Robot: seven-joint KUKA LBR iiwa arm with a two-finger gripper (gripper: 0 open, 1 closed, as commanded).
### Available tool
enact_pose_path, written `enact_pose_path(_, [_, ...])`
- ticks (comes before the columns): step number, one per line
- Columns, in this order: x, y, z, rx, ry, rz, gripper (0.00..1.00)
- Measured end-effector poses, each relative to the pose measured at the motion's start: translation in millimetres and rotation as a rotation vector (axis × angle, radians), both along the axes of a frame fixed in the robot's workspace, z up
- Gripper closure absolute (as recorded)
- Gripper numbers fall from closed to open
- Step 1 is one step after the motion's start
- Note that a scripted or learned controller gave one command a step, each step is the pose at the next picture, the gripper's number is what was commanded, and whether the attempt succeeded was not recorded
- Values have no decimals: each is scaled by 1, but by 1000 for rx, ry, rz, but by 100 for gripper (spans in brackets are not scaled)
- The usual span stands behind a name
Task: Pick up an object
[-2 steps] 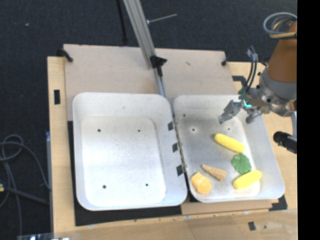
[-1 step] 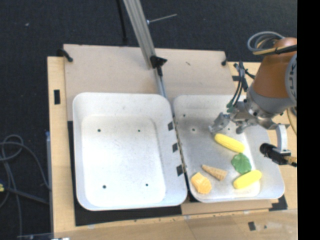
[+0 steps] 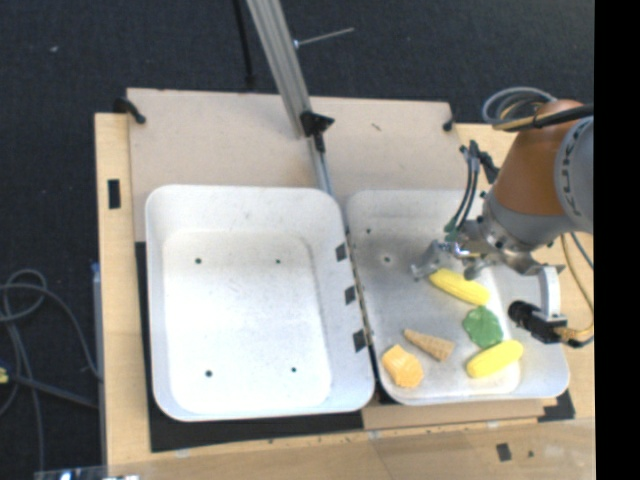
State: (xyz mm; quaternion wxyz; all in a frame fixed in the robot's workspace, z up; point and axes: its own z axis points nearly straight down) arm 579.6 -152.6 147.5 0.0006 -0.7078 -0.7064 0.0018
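Note:
The right bin [image 3: 390, 228] holds several small items. A yellow corn-like piece [image 3: 460, 287] lies near its middle. Below that are a green lump [image 3: 483, 326] and a yellow oblong piece [image 3: 494, 359]. A tan cone [image 3: 430, 344] and an orange-yellow block [image 3: 403, 366] lie near the front edge. My gripper [image 3: 447, 259] hangs low over the right bin, just above and left of the corn-like piece and close to its upper end. Nothing is visibly held in it.
The left bin [image 3: 245, 303] stands beside the right one, the two rims meeting at the centre. A slanted metal pole [image 3: 285, 58] rises behind the bins. Cables [image 3: 30, 298] lie on the floor at far left.

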Motion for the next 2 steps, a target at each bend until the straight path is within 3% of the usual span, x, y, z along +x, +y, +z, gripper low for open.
enact_pose_path(1, [6,-6,-38,-11,-23,-1,0])
enact_pose_path(2, [8,-7,-25,-12,-32,-7,100])
